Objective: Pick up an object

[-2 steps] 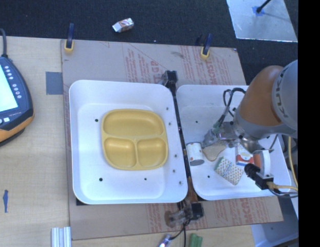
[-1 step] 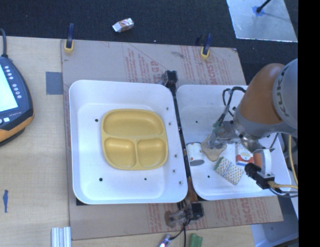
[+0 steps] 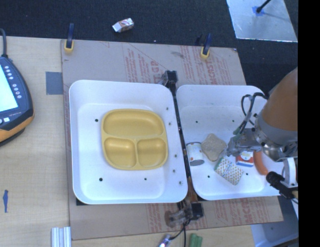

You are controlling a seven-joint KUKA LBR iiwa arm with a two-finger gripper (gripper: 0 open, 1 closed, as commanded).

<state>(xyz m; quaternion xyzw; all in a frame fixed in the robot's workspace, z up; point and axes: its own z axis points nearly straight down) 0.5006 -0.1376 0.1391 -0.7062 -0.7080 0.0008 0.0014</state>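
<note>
My gripper (image 3: 241, 147) hangs low over the right white bin (image 3: 211, 99), near its right side. Several small objects lie beneath and beside it. A tan lumpy piece (image 3: 214, 145) sits just to its left. A patterned green-and-white packet (image 3: 229, 171) lies below it, toward the bin's front. A white item with red and blue marks (image 3: 246, 160) lies right under the wrist, partly hidden. An orange object (image 3: 259, 163) peeks out to the right. A small white cup (image 3: 194, 153) lies against the bin's left wall.
The left white bin (image 3: 82, 138) holds a yellow divided plate (image 3: 134, 139). A teach pendant (image 3: 10, 99) rests at the bench's far left. Clamps (image 3: 205, 46) hold the cardboard at the back. The grey and orange arm (image 3: 278, 112) covers the right bin's right edge.
</note>
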